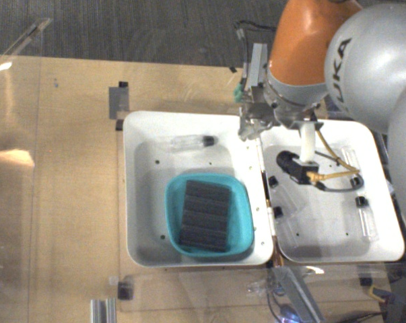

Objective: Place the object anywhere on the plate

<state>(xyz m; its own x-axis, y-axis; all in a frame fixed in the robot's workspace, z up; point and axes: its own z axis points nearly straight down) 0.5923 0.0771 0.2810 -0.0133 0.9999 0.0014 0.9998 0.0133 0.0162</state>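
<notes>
A teal plate (172, 200), squarish with rounded corners and a raised rim, sits in the left white bin (139, 200) on the pale wooden worktop (61, 200). The task's thing, a dark grey ridged block (205, 214), lies flat on the plate. It rests near the plate's middle with its long side running front to back, and teal shows all round it.

Beyond the plate's far edge and apart from it, a clear tube with a black cap (189, 141) lies on the bin floor. To the plate's right, past the wall that the two bins share, is the right white bin (324, 237). A second clear tube (365, 219) lies along this bin's side farthest from the plate.

The grey arm (378, 66), with its orange band (300, 39), reaches in from the plate's far right. Its tool end (255, 116) hangs beyond the plate's far right corner, over the line where the two bins meet, well clear of the block. The jaws are too small and too hidden from this angle. I cannot tell whether they are apart or closed, or whether they have hold of anything.
</notes>
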